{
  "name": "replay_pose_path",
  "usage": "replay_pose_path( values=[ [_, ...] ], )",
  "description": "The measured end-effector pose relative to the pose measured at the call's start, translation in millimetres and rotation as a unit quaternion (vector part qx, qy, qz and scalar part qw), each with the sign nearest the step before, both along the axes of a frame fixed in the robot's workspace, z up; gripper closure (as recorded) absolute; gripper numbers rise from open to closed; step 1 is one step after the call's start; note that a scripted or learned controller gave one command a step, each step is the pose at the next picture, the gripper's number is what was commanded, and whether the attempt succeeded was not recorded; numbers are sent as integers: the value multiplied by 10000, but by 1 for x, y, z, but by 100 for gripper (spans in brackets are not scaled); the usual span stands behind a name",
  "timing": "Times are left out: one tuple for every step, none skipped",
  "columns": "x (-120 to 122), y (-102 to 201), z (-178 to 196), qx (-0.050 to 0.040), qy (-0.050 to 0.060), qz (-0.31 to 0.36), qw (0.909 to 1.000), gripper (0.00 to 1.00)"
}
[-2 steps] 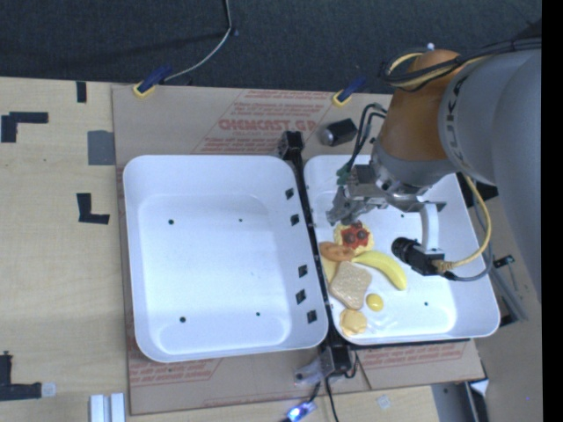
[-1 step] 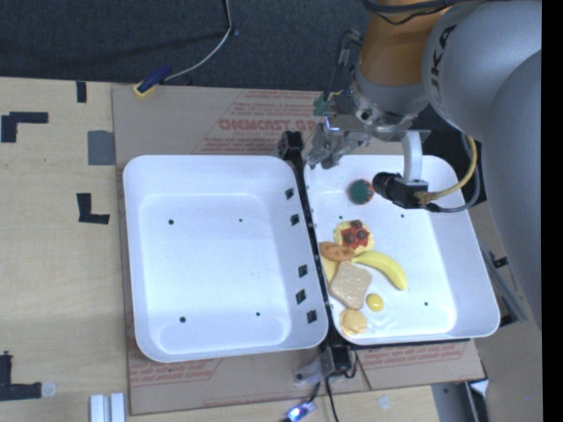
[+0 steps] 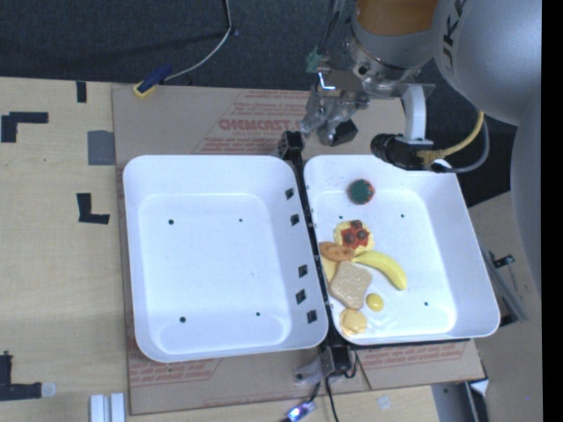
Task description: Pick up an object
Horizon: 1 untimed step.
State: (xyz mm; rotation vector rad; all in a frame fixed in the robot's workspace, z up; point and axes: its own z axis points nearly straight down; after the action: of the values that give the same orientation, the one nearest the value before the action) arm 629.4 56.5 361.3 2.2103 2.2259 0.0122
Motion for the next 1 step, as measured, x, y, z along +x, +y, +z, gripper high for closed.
replay_pose_path(
  values=[
    [-16,27,182,4,-40,-12,10000,100]
  ],
)
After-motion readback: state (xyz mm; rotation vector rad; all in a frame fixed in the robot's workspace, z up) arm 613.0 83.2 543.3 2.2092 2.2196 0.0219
